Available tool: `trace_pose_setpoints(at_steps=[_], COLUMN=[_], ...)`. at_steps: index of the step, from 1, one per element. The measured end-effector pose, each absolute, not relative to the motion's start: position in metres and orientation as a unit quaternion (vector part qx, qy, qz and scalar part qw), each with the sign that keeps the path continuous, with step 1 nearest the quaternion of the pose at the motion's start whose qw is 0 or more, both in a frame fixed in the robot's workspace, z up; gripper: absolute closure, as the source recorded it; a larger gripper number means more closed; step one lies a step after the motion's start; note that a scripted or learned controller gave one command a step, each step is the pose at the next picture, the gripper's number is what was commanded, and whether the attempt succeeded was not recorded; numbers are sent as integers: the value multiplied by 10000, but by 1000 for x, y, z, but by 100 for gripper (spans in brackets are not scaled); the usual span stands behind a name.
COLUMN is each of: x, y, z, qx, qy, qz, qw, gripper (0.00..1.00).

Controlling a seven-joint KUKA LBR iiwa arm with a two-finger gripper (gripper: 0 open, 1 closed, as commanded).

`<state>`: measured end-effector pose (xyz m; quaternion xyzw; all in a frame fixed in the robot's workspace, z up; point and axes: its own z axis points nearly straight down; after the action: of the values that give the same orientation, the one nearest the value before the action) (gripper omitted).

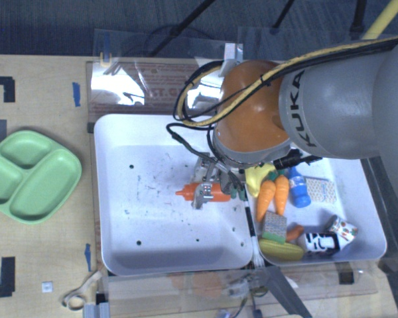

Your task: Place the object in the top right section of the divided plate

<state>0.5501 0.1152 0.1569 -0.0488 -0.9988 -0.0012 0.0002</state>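
Camera view: arm is reaching in from the right over the left bin (119, 244).
Hand (202, 194): hanging low over an orange toy (186, 192) on the bin floor; pinching or spread, cannot tell.
Divided plate (30, 175): green, sitting on the surface well left of both bins.
Right bin (371, 237): holding carrots (273, 194), a blue bottle (298, 189) and other toys.
Judgement: pick is probably being attempted; placing not yet done.

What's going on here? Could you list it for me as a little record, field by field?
arm: grey with an orange band, reaching in from the right over the bins
hand: low over the left bin, at a small orange object
right bin: toy carrots, blue bottle, yellow piece, other small items
green divided plate: on the bench left of the bins, nothing in it
task state: object not yet on the plate
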Motion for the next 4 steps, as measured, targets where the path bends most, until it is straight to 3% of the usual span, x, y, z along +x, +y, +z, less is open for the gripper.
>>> trace_pose_setpoints(at_steps=[1, 2, 3, 4], x=[503, 497, 518, 547], y=[68, 140, 130, 214], z=[214, 93, 113, 215], qx=[629, 1036, -404, 520], qy=[-9980, -9946, -9992, -9986], qz=[-6, -8, -6, -7], qw=[9, 5, 3, 6], gripper=[100, 100, 100, 100])
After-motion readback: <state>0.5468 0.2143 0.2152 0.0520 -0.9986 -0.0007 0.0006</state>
